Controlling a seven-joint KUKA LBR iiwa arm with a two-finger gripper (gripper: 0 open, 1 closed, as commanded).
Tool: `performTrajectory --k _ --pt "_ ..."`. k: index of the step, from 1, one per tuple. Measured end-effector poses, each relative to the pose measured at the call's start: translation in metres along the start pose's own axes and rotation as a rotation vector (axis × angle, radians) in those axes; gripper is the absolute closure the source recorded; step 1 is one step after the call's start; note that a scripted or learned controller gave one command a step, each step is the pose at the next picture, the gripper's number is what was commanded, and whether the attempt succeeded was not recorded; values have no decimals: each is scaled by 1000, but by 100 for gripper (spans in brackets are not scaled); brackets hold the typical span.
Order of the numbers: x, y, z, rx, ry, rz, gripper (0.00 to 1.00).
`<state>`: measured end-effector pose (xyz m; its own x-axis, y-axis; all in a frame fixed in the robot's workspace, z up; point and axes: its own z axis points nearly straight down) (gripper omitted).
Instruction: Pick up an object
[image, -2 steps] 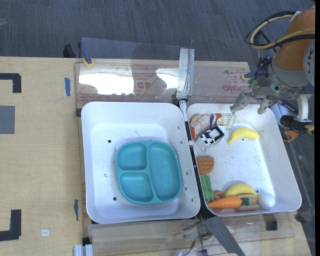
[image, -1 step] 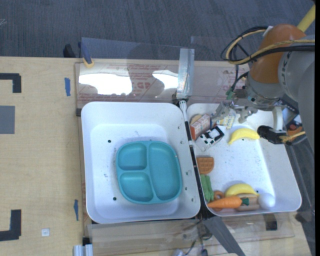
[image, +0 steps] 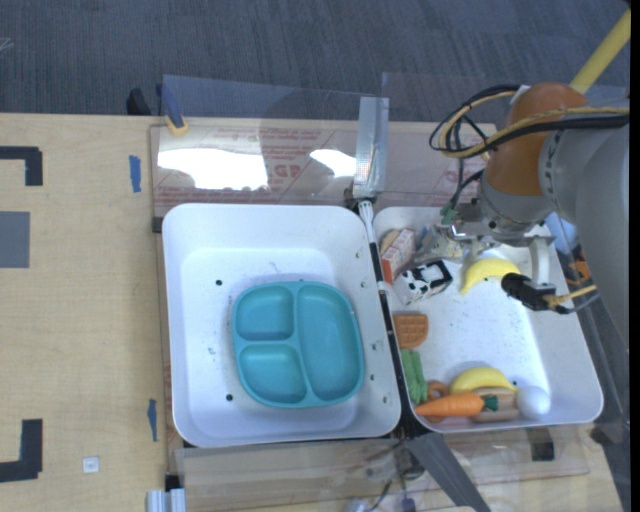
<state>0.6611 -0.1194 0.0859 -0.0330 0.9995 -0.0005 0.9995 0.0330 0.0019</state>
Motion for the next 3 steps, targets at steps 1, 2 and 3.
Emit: performTrajectory --k 1,2,3 --pt "19 9 -97 -8 -3 -226 0" --pt "10 7 -88 -1 -1 -90 0" --pt "13 8 -33 -6 -2 -190 0"
